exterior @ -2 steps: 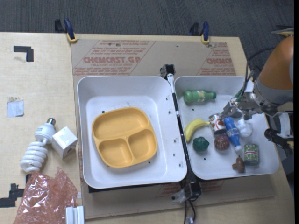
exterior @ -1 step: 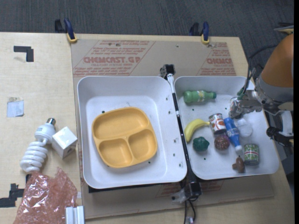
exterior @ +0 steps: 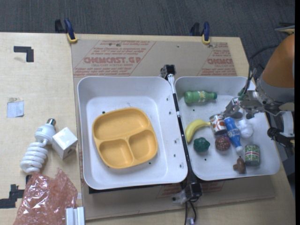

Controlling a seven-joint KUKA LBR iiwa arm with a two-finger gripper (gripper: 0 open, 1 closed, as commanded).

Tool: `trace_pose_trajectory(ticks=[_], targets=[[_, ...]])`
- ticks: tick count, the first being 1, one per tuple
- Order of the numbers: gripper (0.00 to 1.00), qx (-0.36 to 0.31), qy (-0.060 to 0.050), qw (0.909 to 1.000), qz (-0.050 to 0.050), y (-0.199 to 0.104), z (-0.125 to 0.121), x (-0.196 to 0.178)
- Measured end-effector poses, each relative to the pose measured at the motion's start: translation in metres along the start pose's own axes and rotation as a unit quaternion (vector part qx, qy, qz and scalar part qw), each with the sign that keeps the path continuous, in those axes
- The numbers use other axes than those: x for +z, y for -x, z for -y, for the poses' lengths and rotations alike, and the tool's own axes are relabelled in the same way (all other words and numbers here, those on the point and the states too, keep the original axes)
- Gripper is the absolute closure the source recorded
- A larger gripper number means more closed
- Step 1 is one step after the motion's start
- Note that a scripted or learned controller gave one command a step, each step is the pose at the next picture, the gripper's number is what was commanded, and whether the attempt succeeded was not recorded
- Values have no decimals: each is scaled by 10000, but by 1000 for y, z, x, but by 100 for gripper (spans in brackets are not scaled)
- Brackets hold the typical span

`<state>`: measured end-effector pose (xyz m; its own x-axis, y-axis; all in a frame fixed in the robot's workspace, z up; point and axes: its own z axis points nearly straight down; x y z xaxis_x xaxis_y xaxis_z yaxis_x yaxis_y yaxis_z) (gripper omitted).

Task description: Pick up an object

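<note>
- Grey arm is reaching into the right bin (exterior: 267, 168) from the right; gripper (exterior: 238, 108) is hovering by the clutter's upper edge, grip state unreadable.
- Candidates are sitting close: red-white can (exterior: 217, 123), blue bottle (exterior: 233, 131), banana (exterior: 196, 128) further left.
- Approach step is in hand, nothing lifted yet.
- Next move is calling for a clean descent onto one item.

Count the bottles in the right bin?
2. A green bottle lies on its side near the bin's far wall. A blue bottle lies among the clutter right of the banana, close to the gripper. The arm may hide others.
</note>
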<state>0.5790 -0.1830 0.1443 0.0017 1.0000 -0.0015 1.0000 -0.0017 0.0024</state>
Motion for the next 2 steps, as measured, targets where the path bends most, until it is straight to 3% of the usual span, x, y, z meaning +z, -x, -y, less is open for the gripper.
trace_pose_trajectory(ticks=[1,2], targets=[[0,-6,-13,10000,-10,-30,21,52],[100,-2,-1,10000,-5,-29,20,41]])
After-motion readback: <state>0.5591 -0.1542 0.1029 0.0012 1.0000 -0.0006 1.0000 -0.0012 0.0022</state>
